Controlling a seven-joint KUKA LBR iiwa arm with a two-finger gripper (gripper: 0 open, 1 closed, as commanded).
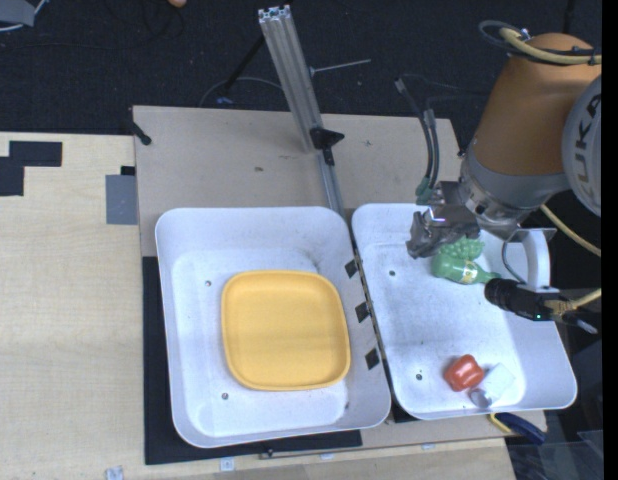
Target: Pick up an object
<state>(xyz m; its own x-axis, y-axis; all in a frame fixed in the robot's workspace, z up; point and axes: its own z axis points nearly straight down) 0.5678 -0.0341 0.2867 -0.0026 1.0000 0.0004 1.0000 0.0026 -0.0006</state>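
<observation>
I note a red object (464, 372) near the right bin's (409, 313) front edge, a small grey piece (481, 397) just beside it. In the left bin (184, 268) a yellow plate (285, 329) lies flat at the middle. Farther back, a green object (457, 264) sits toward the right bin's rear edge. The gripper (429, 236) hangs touching it or just over it; I cannot tell how the pincer stands.
</observation>
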